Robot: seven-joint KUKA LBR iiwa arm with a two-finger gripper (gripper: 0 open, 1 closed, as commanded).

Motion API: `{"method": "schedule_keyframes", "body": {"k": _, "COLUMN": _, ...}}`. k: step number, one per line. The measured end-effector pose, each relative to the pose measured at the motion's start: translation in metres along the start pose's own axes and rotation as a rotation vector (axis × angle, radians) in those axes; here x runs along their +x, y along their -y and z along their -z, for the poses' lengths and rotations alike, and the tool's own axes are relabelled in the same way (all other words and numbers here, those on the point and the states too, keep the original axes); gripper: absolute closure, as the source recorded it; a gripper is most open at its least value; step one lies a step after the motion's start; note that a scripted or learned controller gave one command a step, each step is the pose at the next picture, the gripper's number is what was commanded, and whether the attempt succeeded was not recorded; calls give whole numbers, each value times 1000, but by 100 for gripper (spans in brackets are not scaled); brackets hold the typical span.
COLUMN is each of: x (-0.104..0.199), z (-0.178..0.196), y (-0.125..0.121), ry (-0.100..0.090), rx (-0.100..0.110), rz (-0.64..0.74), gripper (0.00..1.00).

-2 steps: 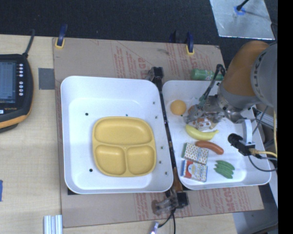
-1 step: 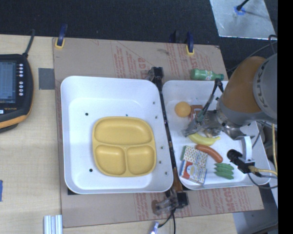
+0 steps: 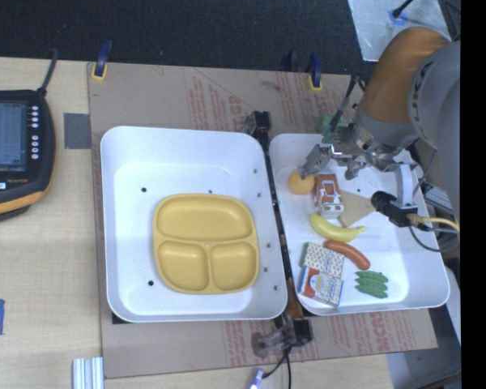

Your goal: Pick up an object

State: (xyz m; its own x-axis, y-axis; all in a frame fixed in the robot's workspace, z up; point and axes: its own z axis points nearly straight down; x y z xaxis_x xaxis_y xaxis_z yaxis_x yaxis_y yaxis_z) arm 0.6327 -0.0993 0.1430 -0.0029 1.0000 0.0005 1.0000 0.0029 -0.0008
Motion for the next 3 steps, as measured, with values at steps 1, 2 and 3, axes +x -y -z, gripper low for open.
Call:
{"method": "schedule_keyframes", "body": {"k": 1, "x": -8, "z": -48, "y": 53, "ry": 3, "rx": -3, "rz": 2, "gripper": 0}}
{"method": "schedule_keyframes", "body": {"k": 2, "x": -9, "z": -39, "y": 53, "ry": 3, "rx": 0, "rz": 3, "gripper": 100}}
{"method": "schedule_keyframes", "body": {"k": 3, "x": 64, "z": 49, "y": 46, "ry": -1, "rx": 1, "rz": 2, "gripper": 100}}
